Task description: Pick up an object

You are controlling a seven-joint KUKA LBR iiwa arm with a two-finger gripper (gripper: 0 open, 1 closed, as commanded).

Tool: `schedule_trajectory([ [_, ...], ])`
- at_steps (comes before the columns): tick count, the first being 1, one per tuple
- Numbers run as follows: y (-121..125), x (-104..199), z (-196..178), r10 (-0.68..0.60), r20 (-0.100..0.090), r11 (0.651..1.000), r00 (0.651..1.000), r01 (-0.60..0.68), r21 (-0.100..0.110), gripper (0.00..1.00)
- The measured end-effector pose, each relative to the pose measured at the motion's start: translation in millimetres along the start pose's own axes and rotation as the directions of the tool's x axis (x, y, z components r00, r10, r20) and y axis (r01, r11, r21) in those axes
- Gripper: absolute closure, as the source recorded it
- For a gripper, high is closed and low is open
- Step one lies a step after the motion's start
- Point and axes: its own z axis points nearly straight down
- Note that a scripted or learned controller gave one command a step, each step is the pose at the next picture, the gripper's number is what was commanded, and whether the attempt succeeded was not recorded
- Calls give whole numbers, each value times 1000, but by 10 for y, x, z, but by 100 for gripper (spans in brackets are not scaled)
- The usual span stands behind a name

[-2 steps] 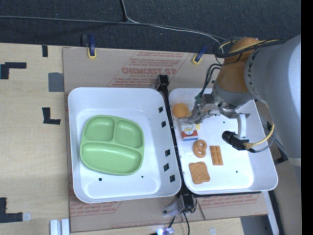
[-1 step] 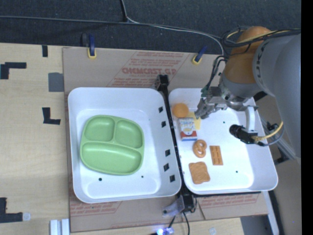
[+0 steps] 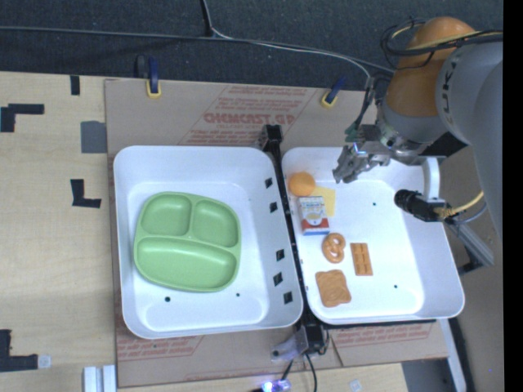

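White plastic, shallow and glossy, makes the two bins on the pale wooden surface [image 3: 49,219]. The left bin [image 3: 131,170] holds a light green divided plate [image 3: 187,241] with three compartments. The right bin [image 3: 409,251] holds the small food items, gathered in its left half: a round orange ball [image 3: 301,184] near the far left corner, a pale yellow flat square [image 3: 326,198] just beside it, a small red and white packet [image 3: 314,214] touching that square, a brown pretzel [image 3: 333,247], an orange rectangular cracker [image 3: 362,259] next to the pretzel, and a tan toast slice [image 3: 333,287] nearest the front. The grey metal hand [image 3: 350,167] hangs over the far edge of the right bin, near the ball and the yellow square. Whether it is spread or pressed together, I cannot tell. Nothing is seen inside it.
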Motion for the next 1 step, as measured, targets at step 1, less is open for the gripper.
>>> schedule_trajectory([
  [1,12,2,-534,0,0,1000,1000,0,-1,100],
])
